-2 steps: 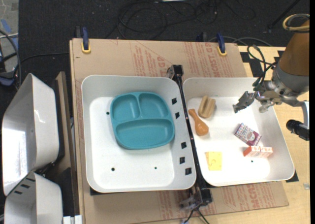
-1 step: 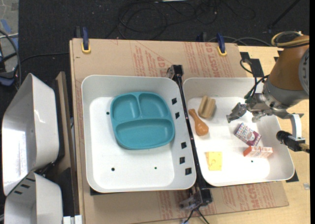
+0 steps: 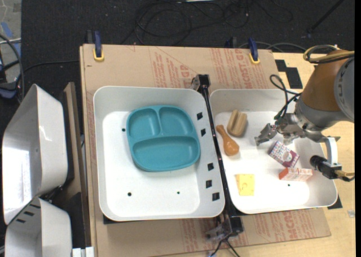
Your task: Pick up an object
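Observation:
The right bin holds several small objects. A tan wooden piece and an orange spoon-shaped piece lie at its left. A yellow square sits near the front. A purple-and-white carton and a red-and-white carton lie at the right. My gripper hangs over the bin's middle right, just up and left of the purple carton. Its fingers are open with nothing between them.
The left bin holds a teal divided plate. A black divider runs between the bins. The arm's orange band rises over the right bin's far right corner. White containers stand off the bench at the left.

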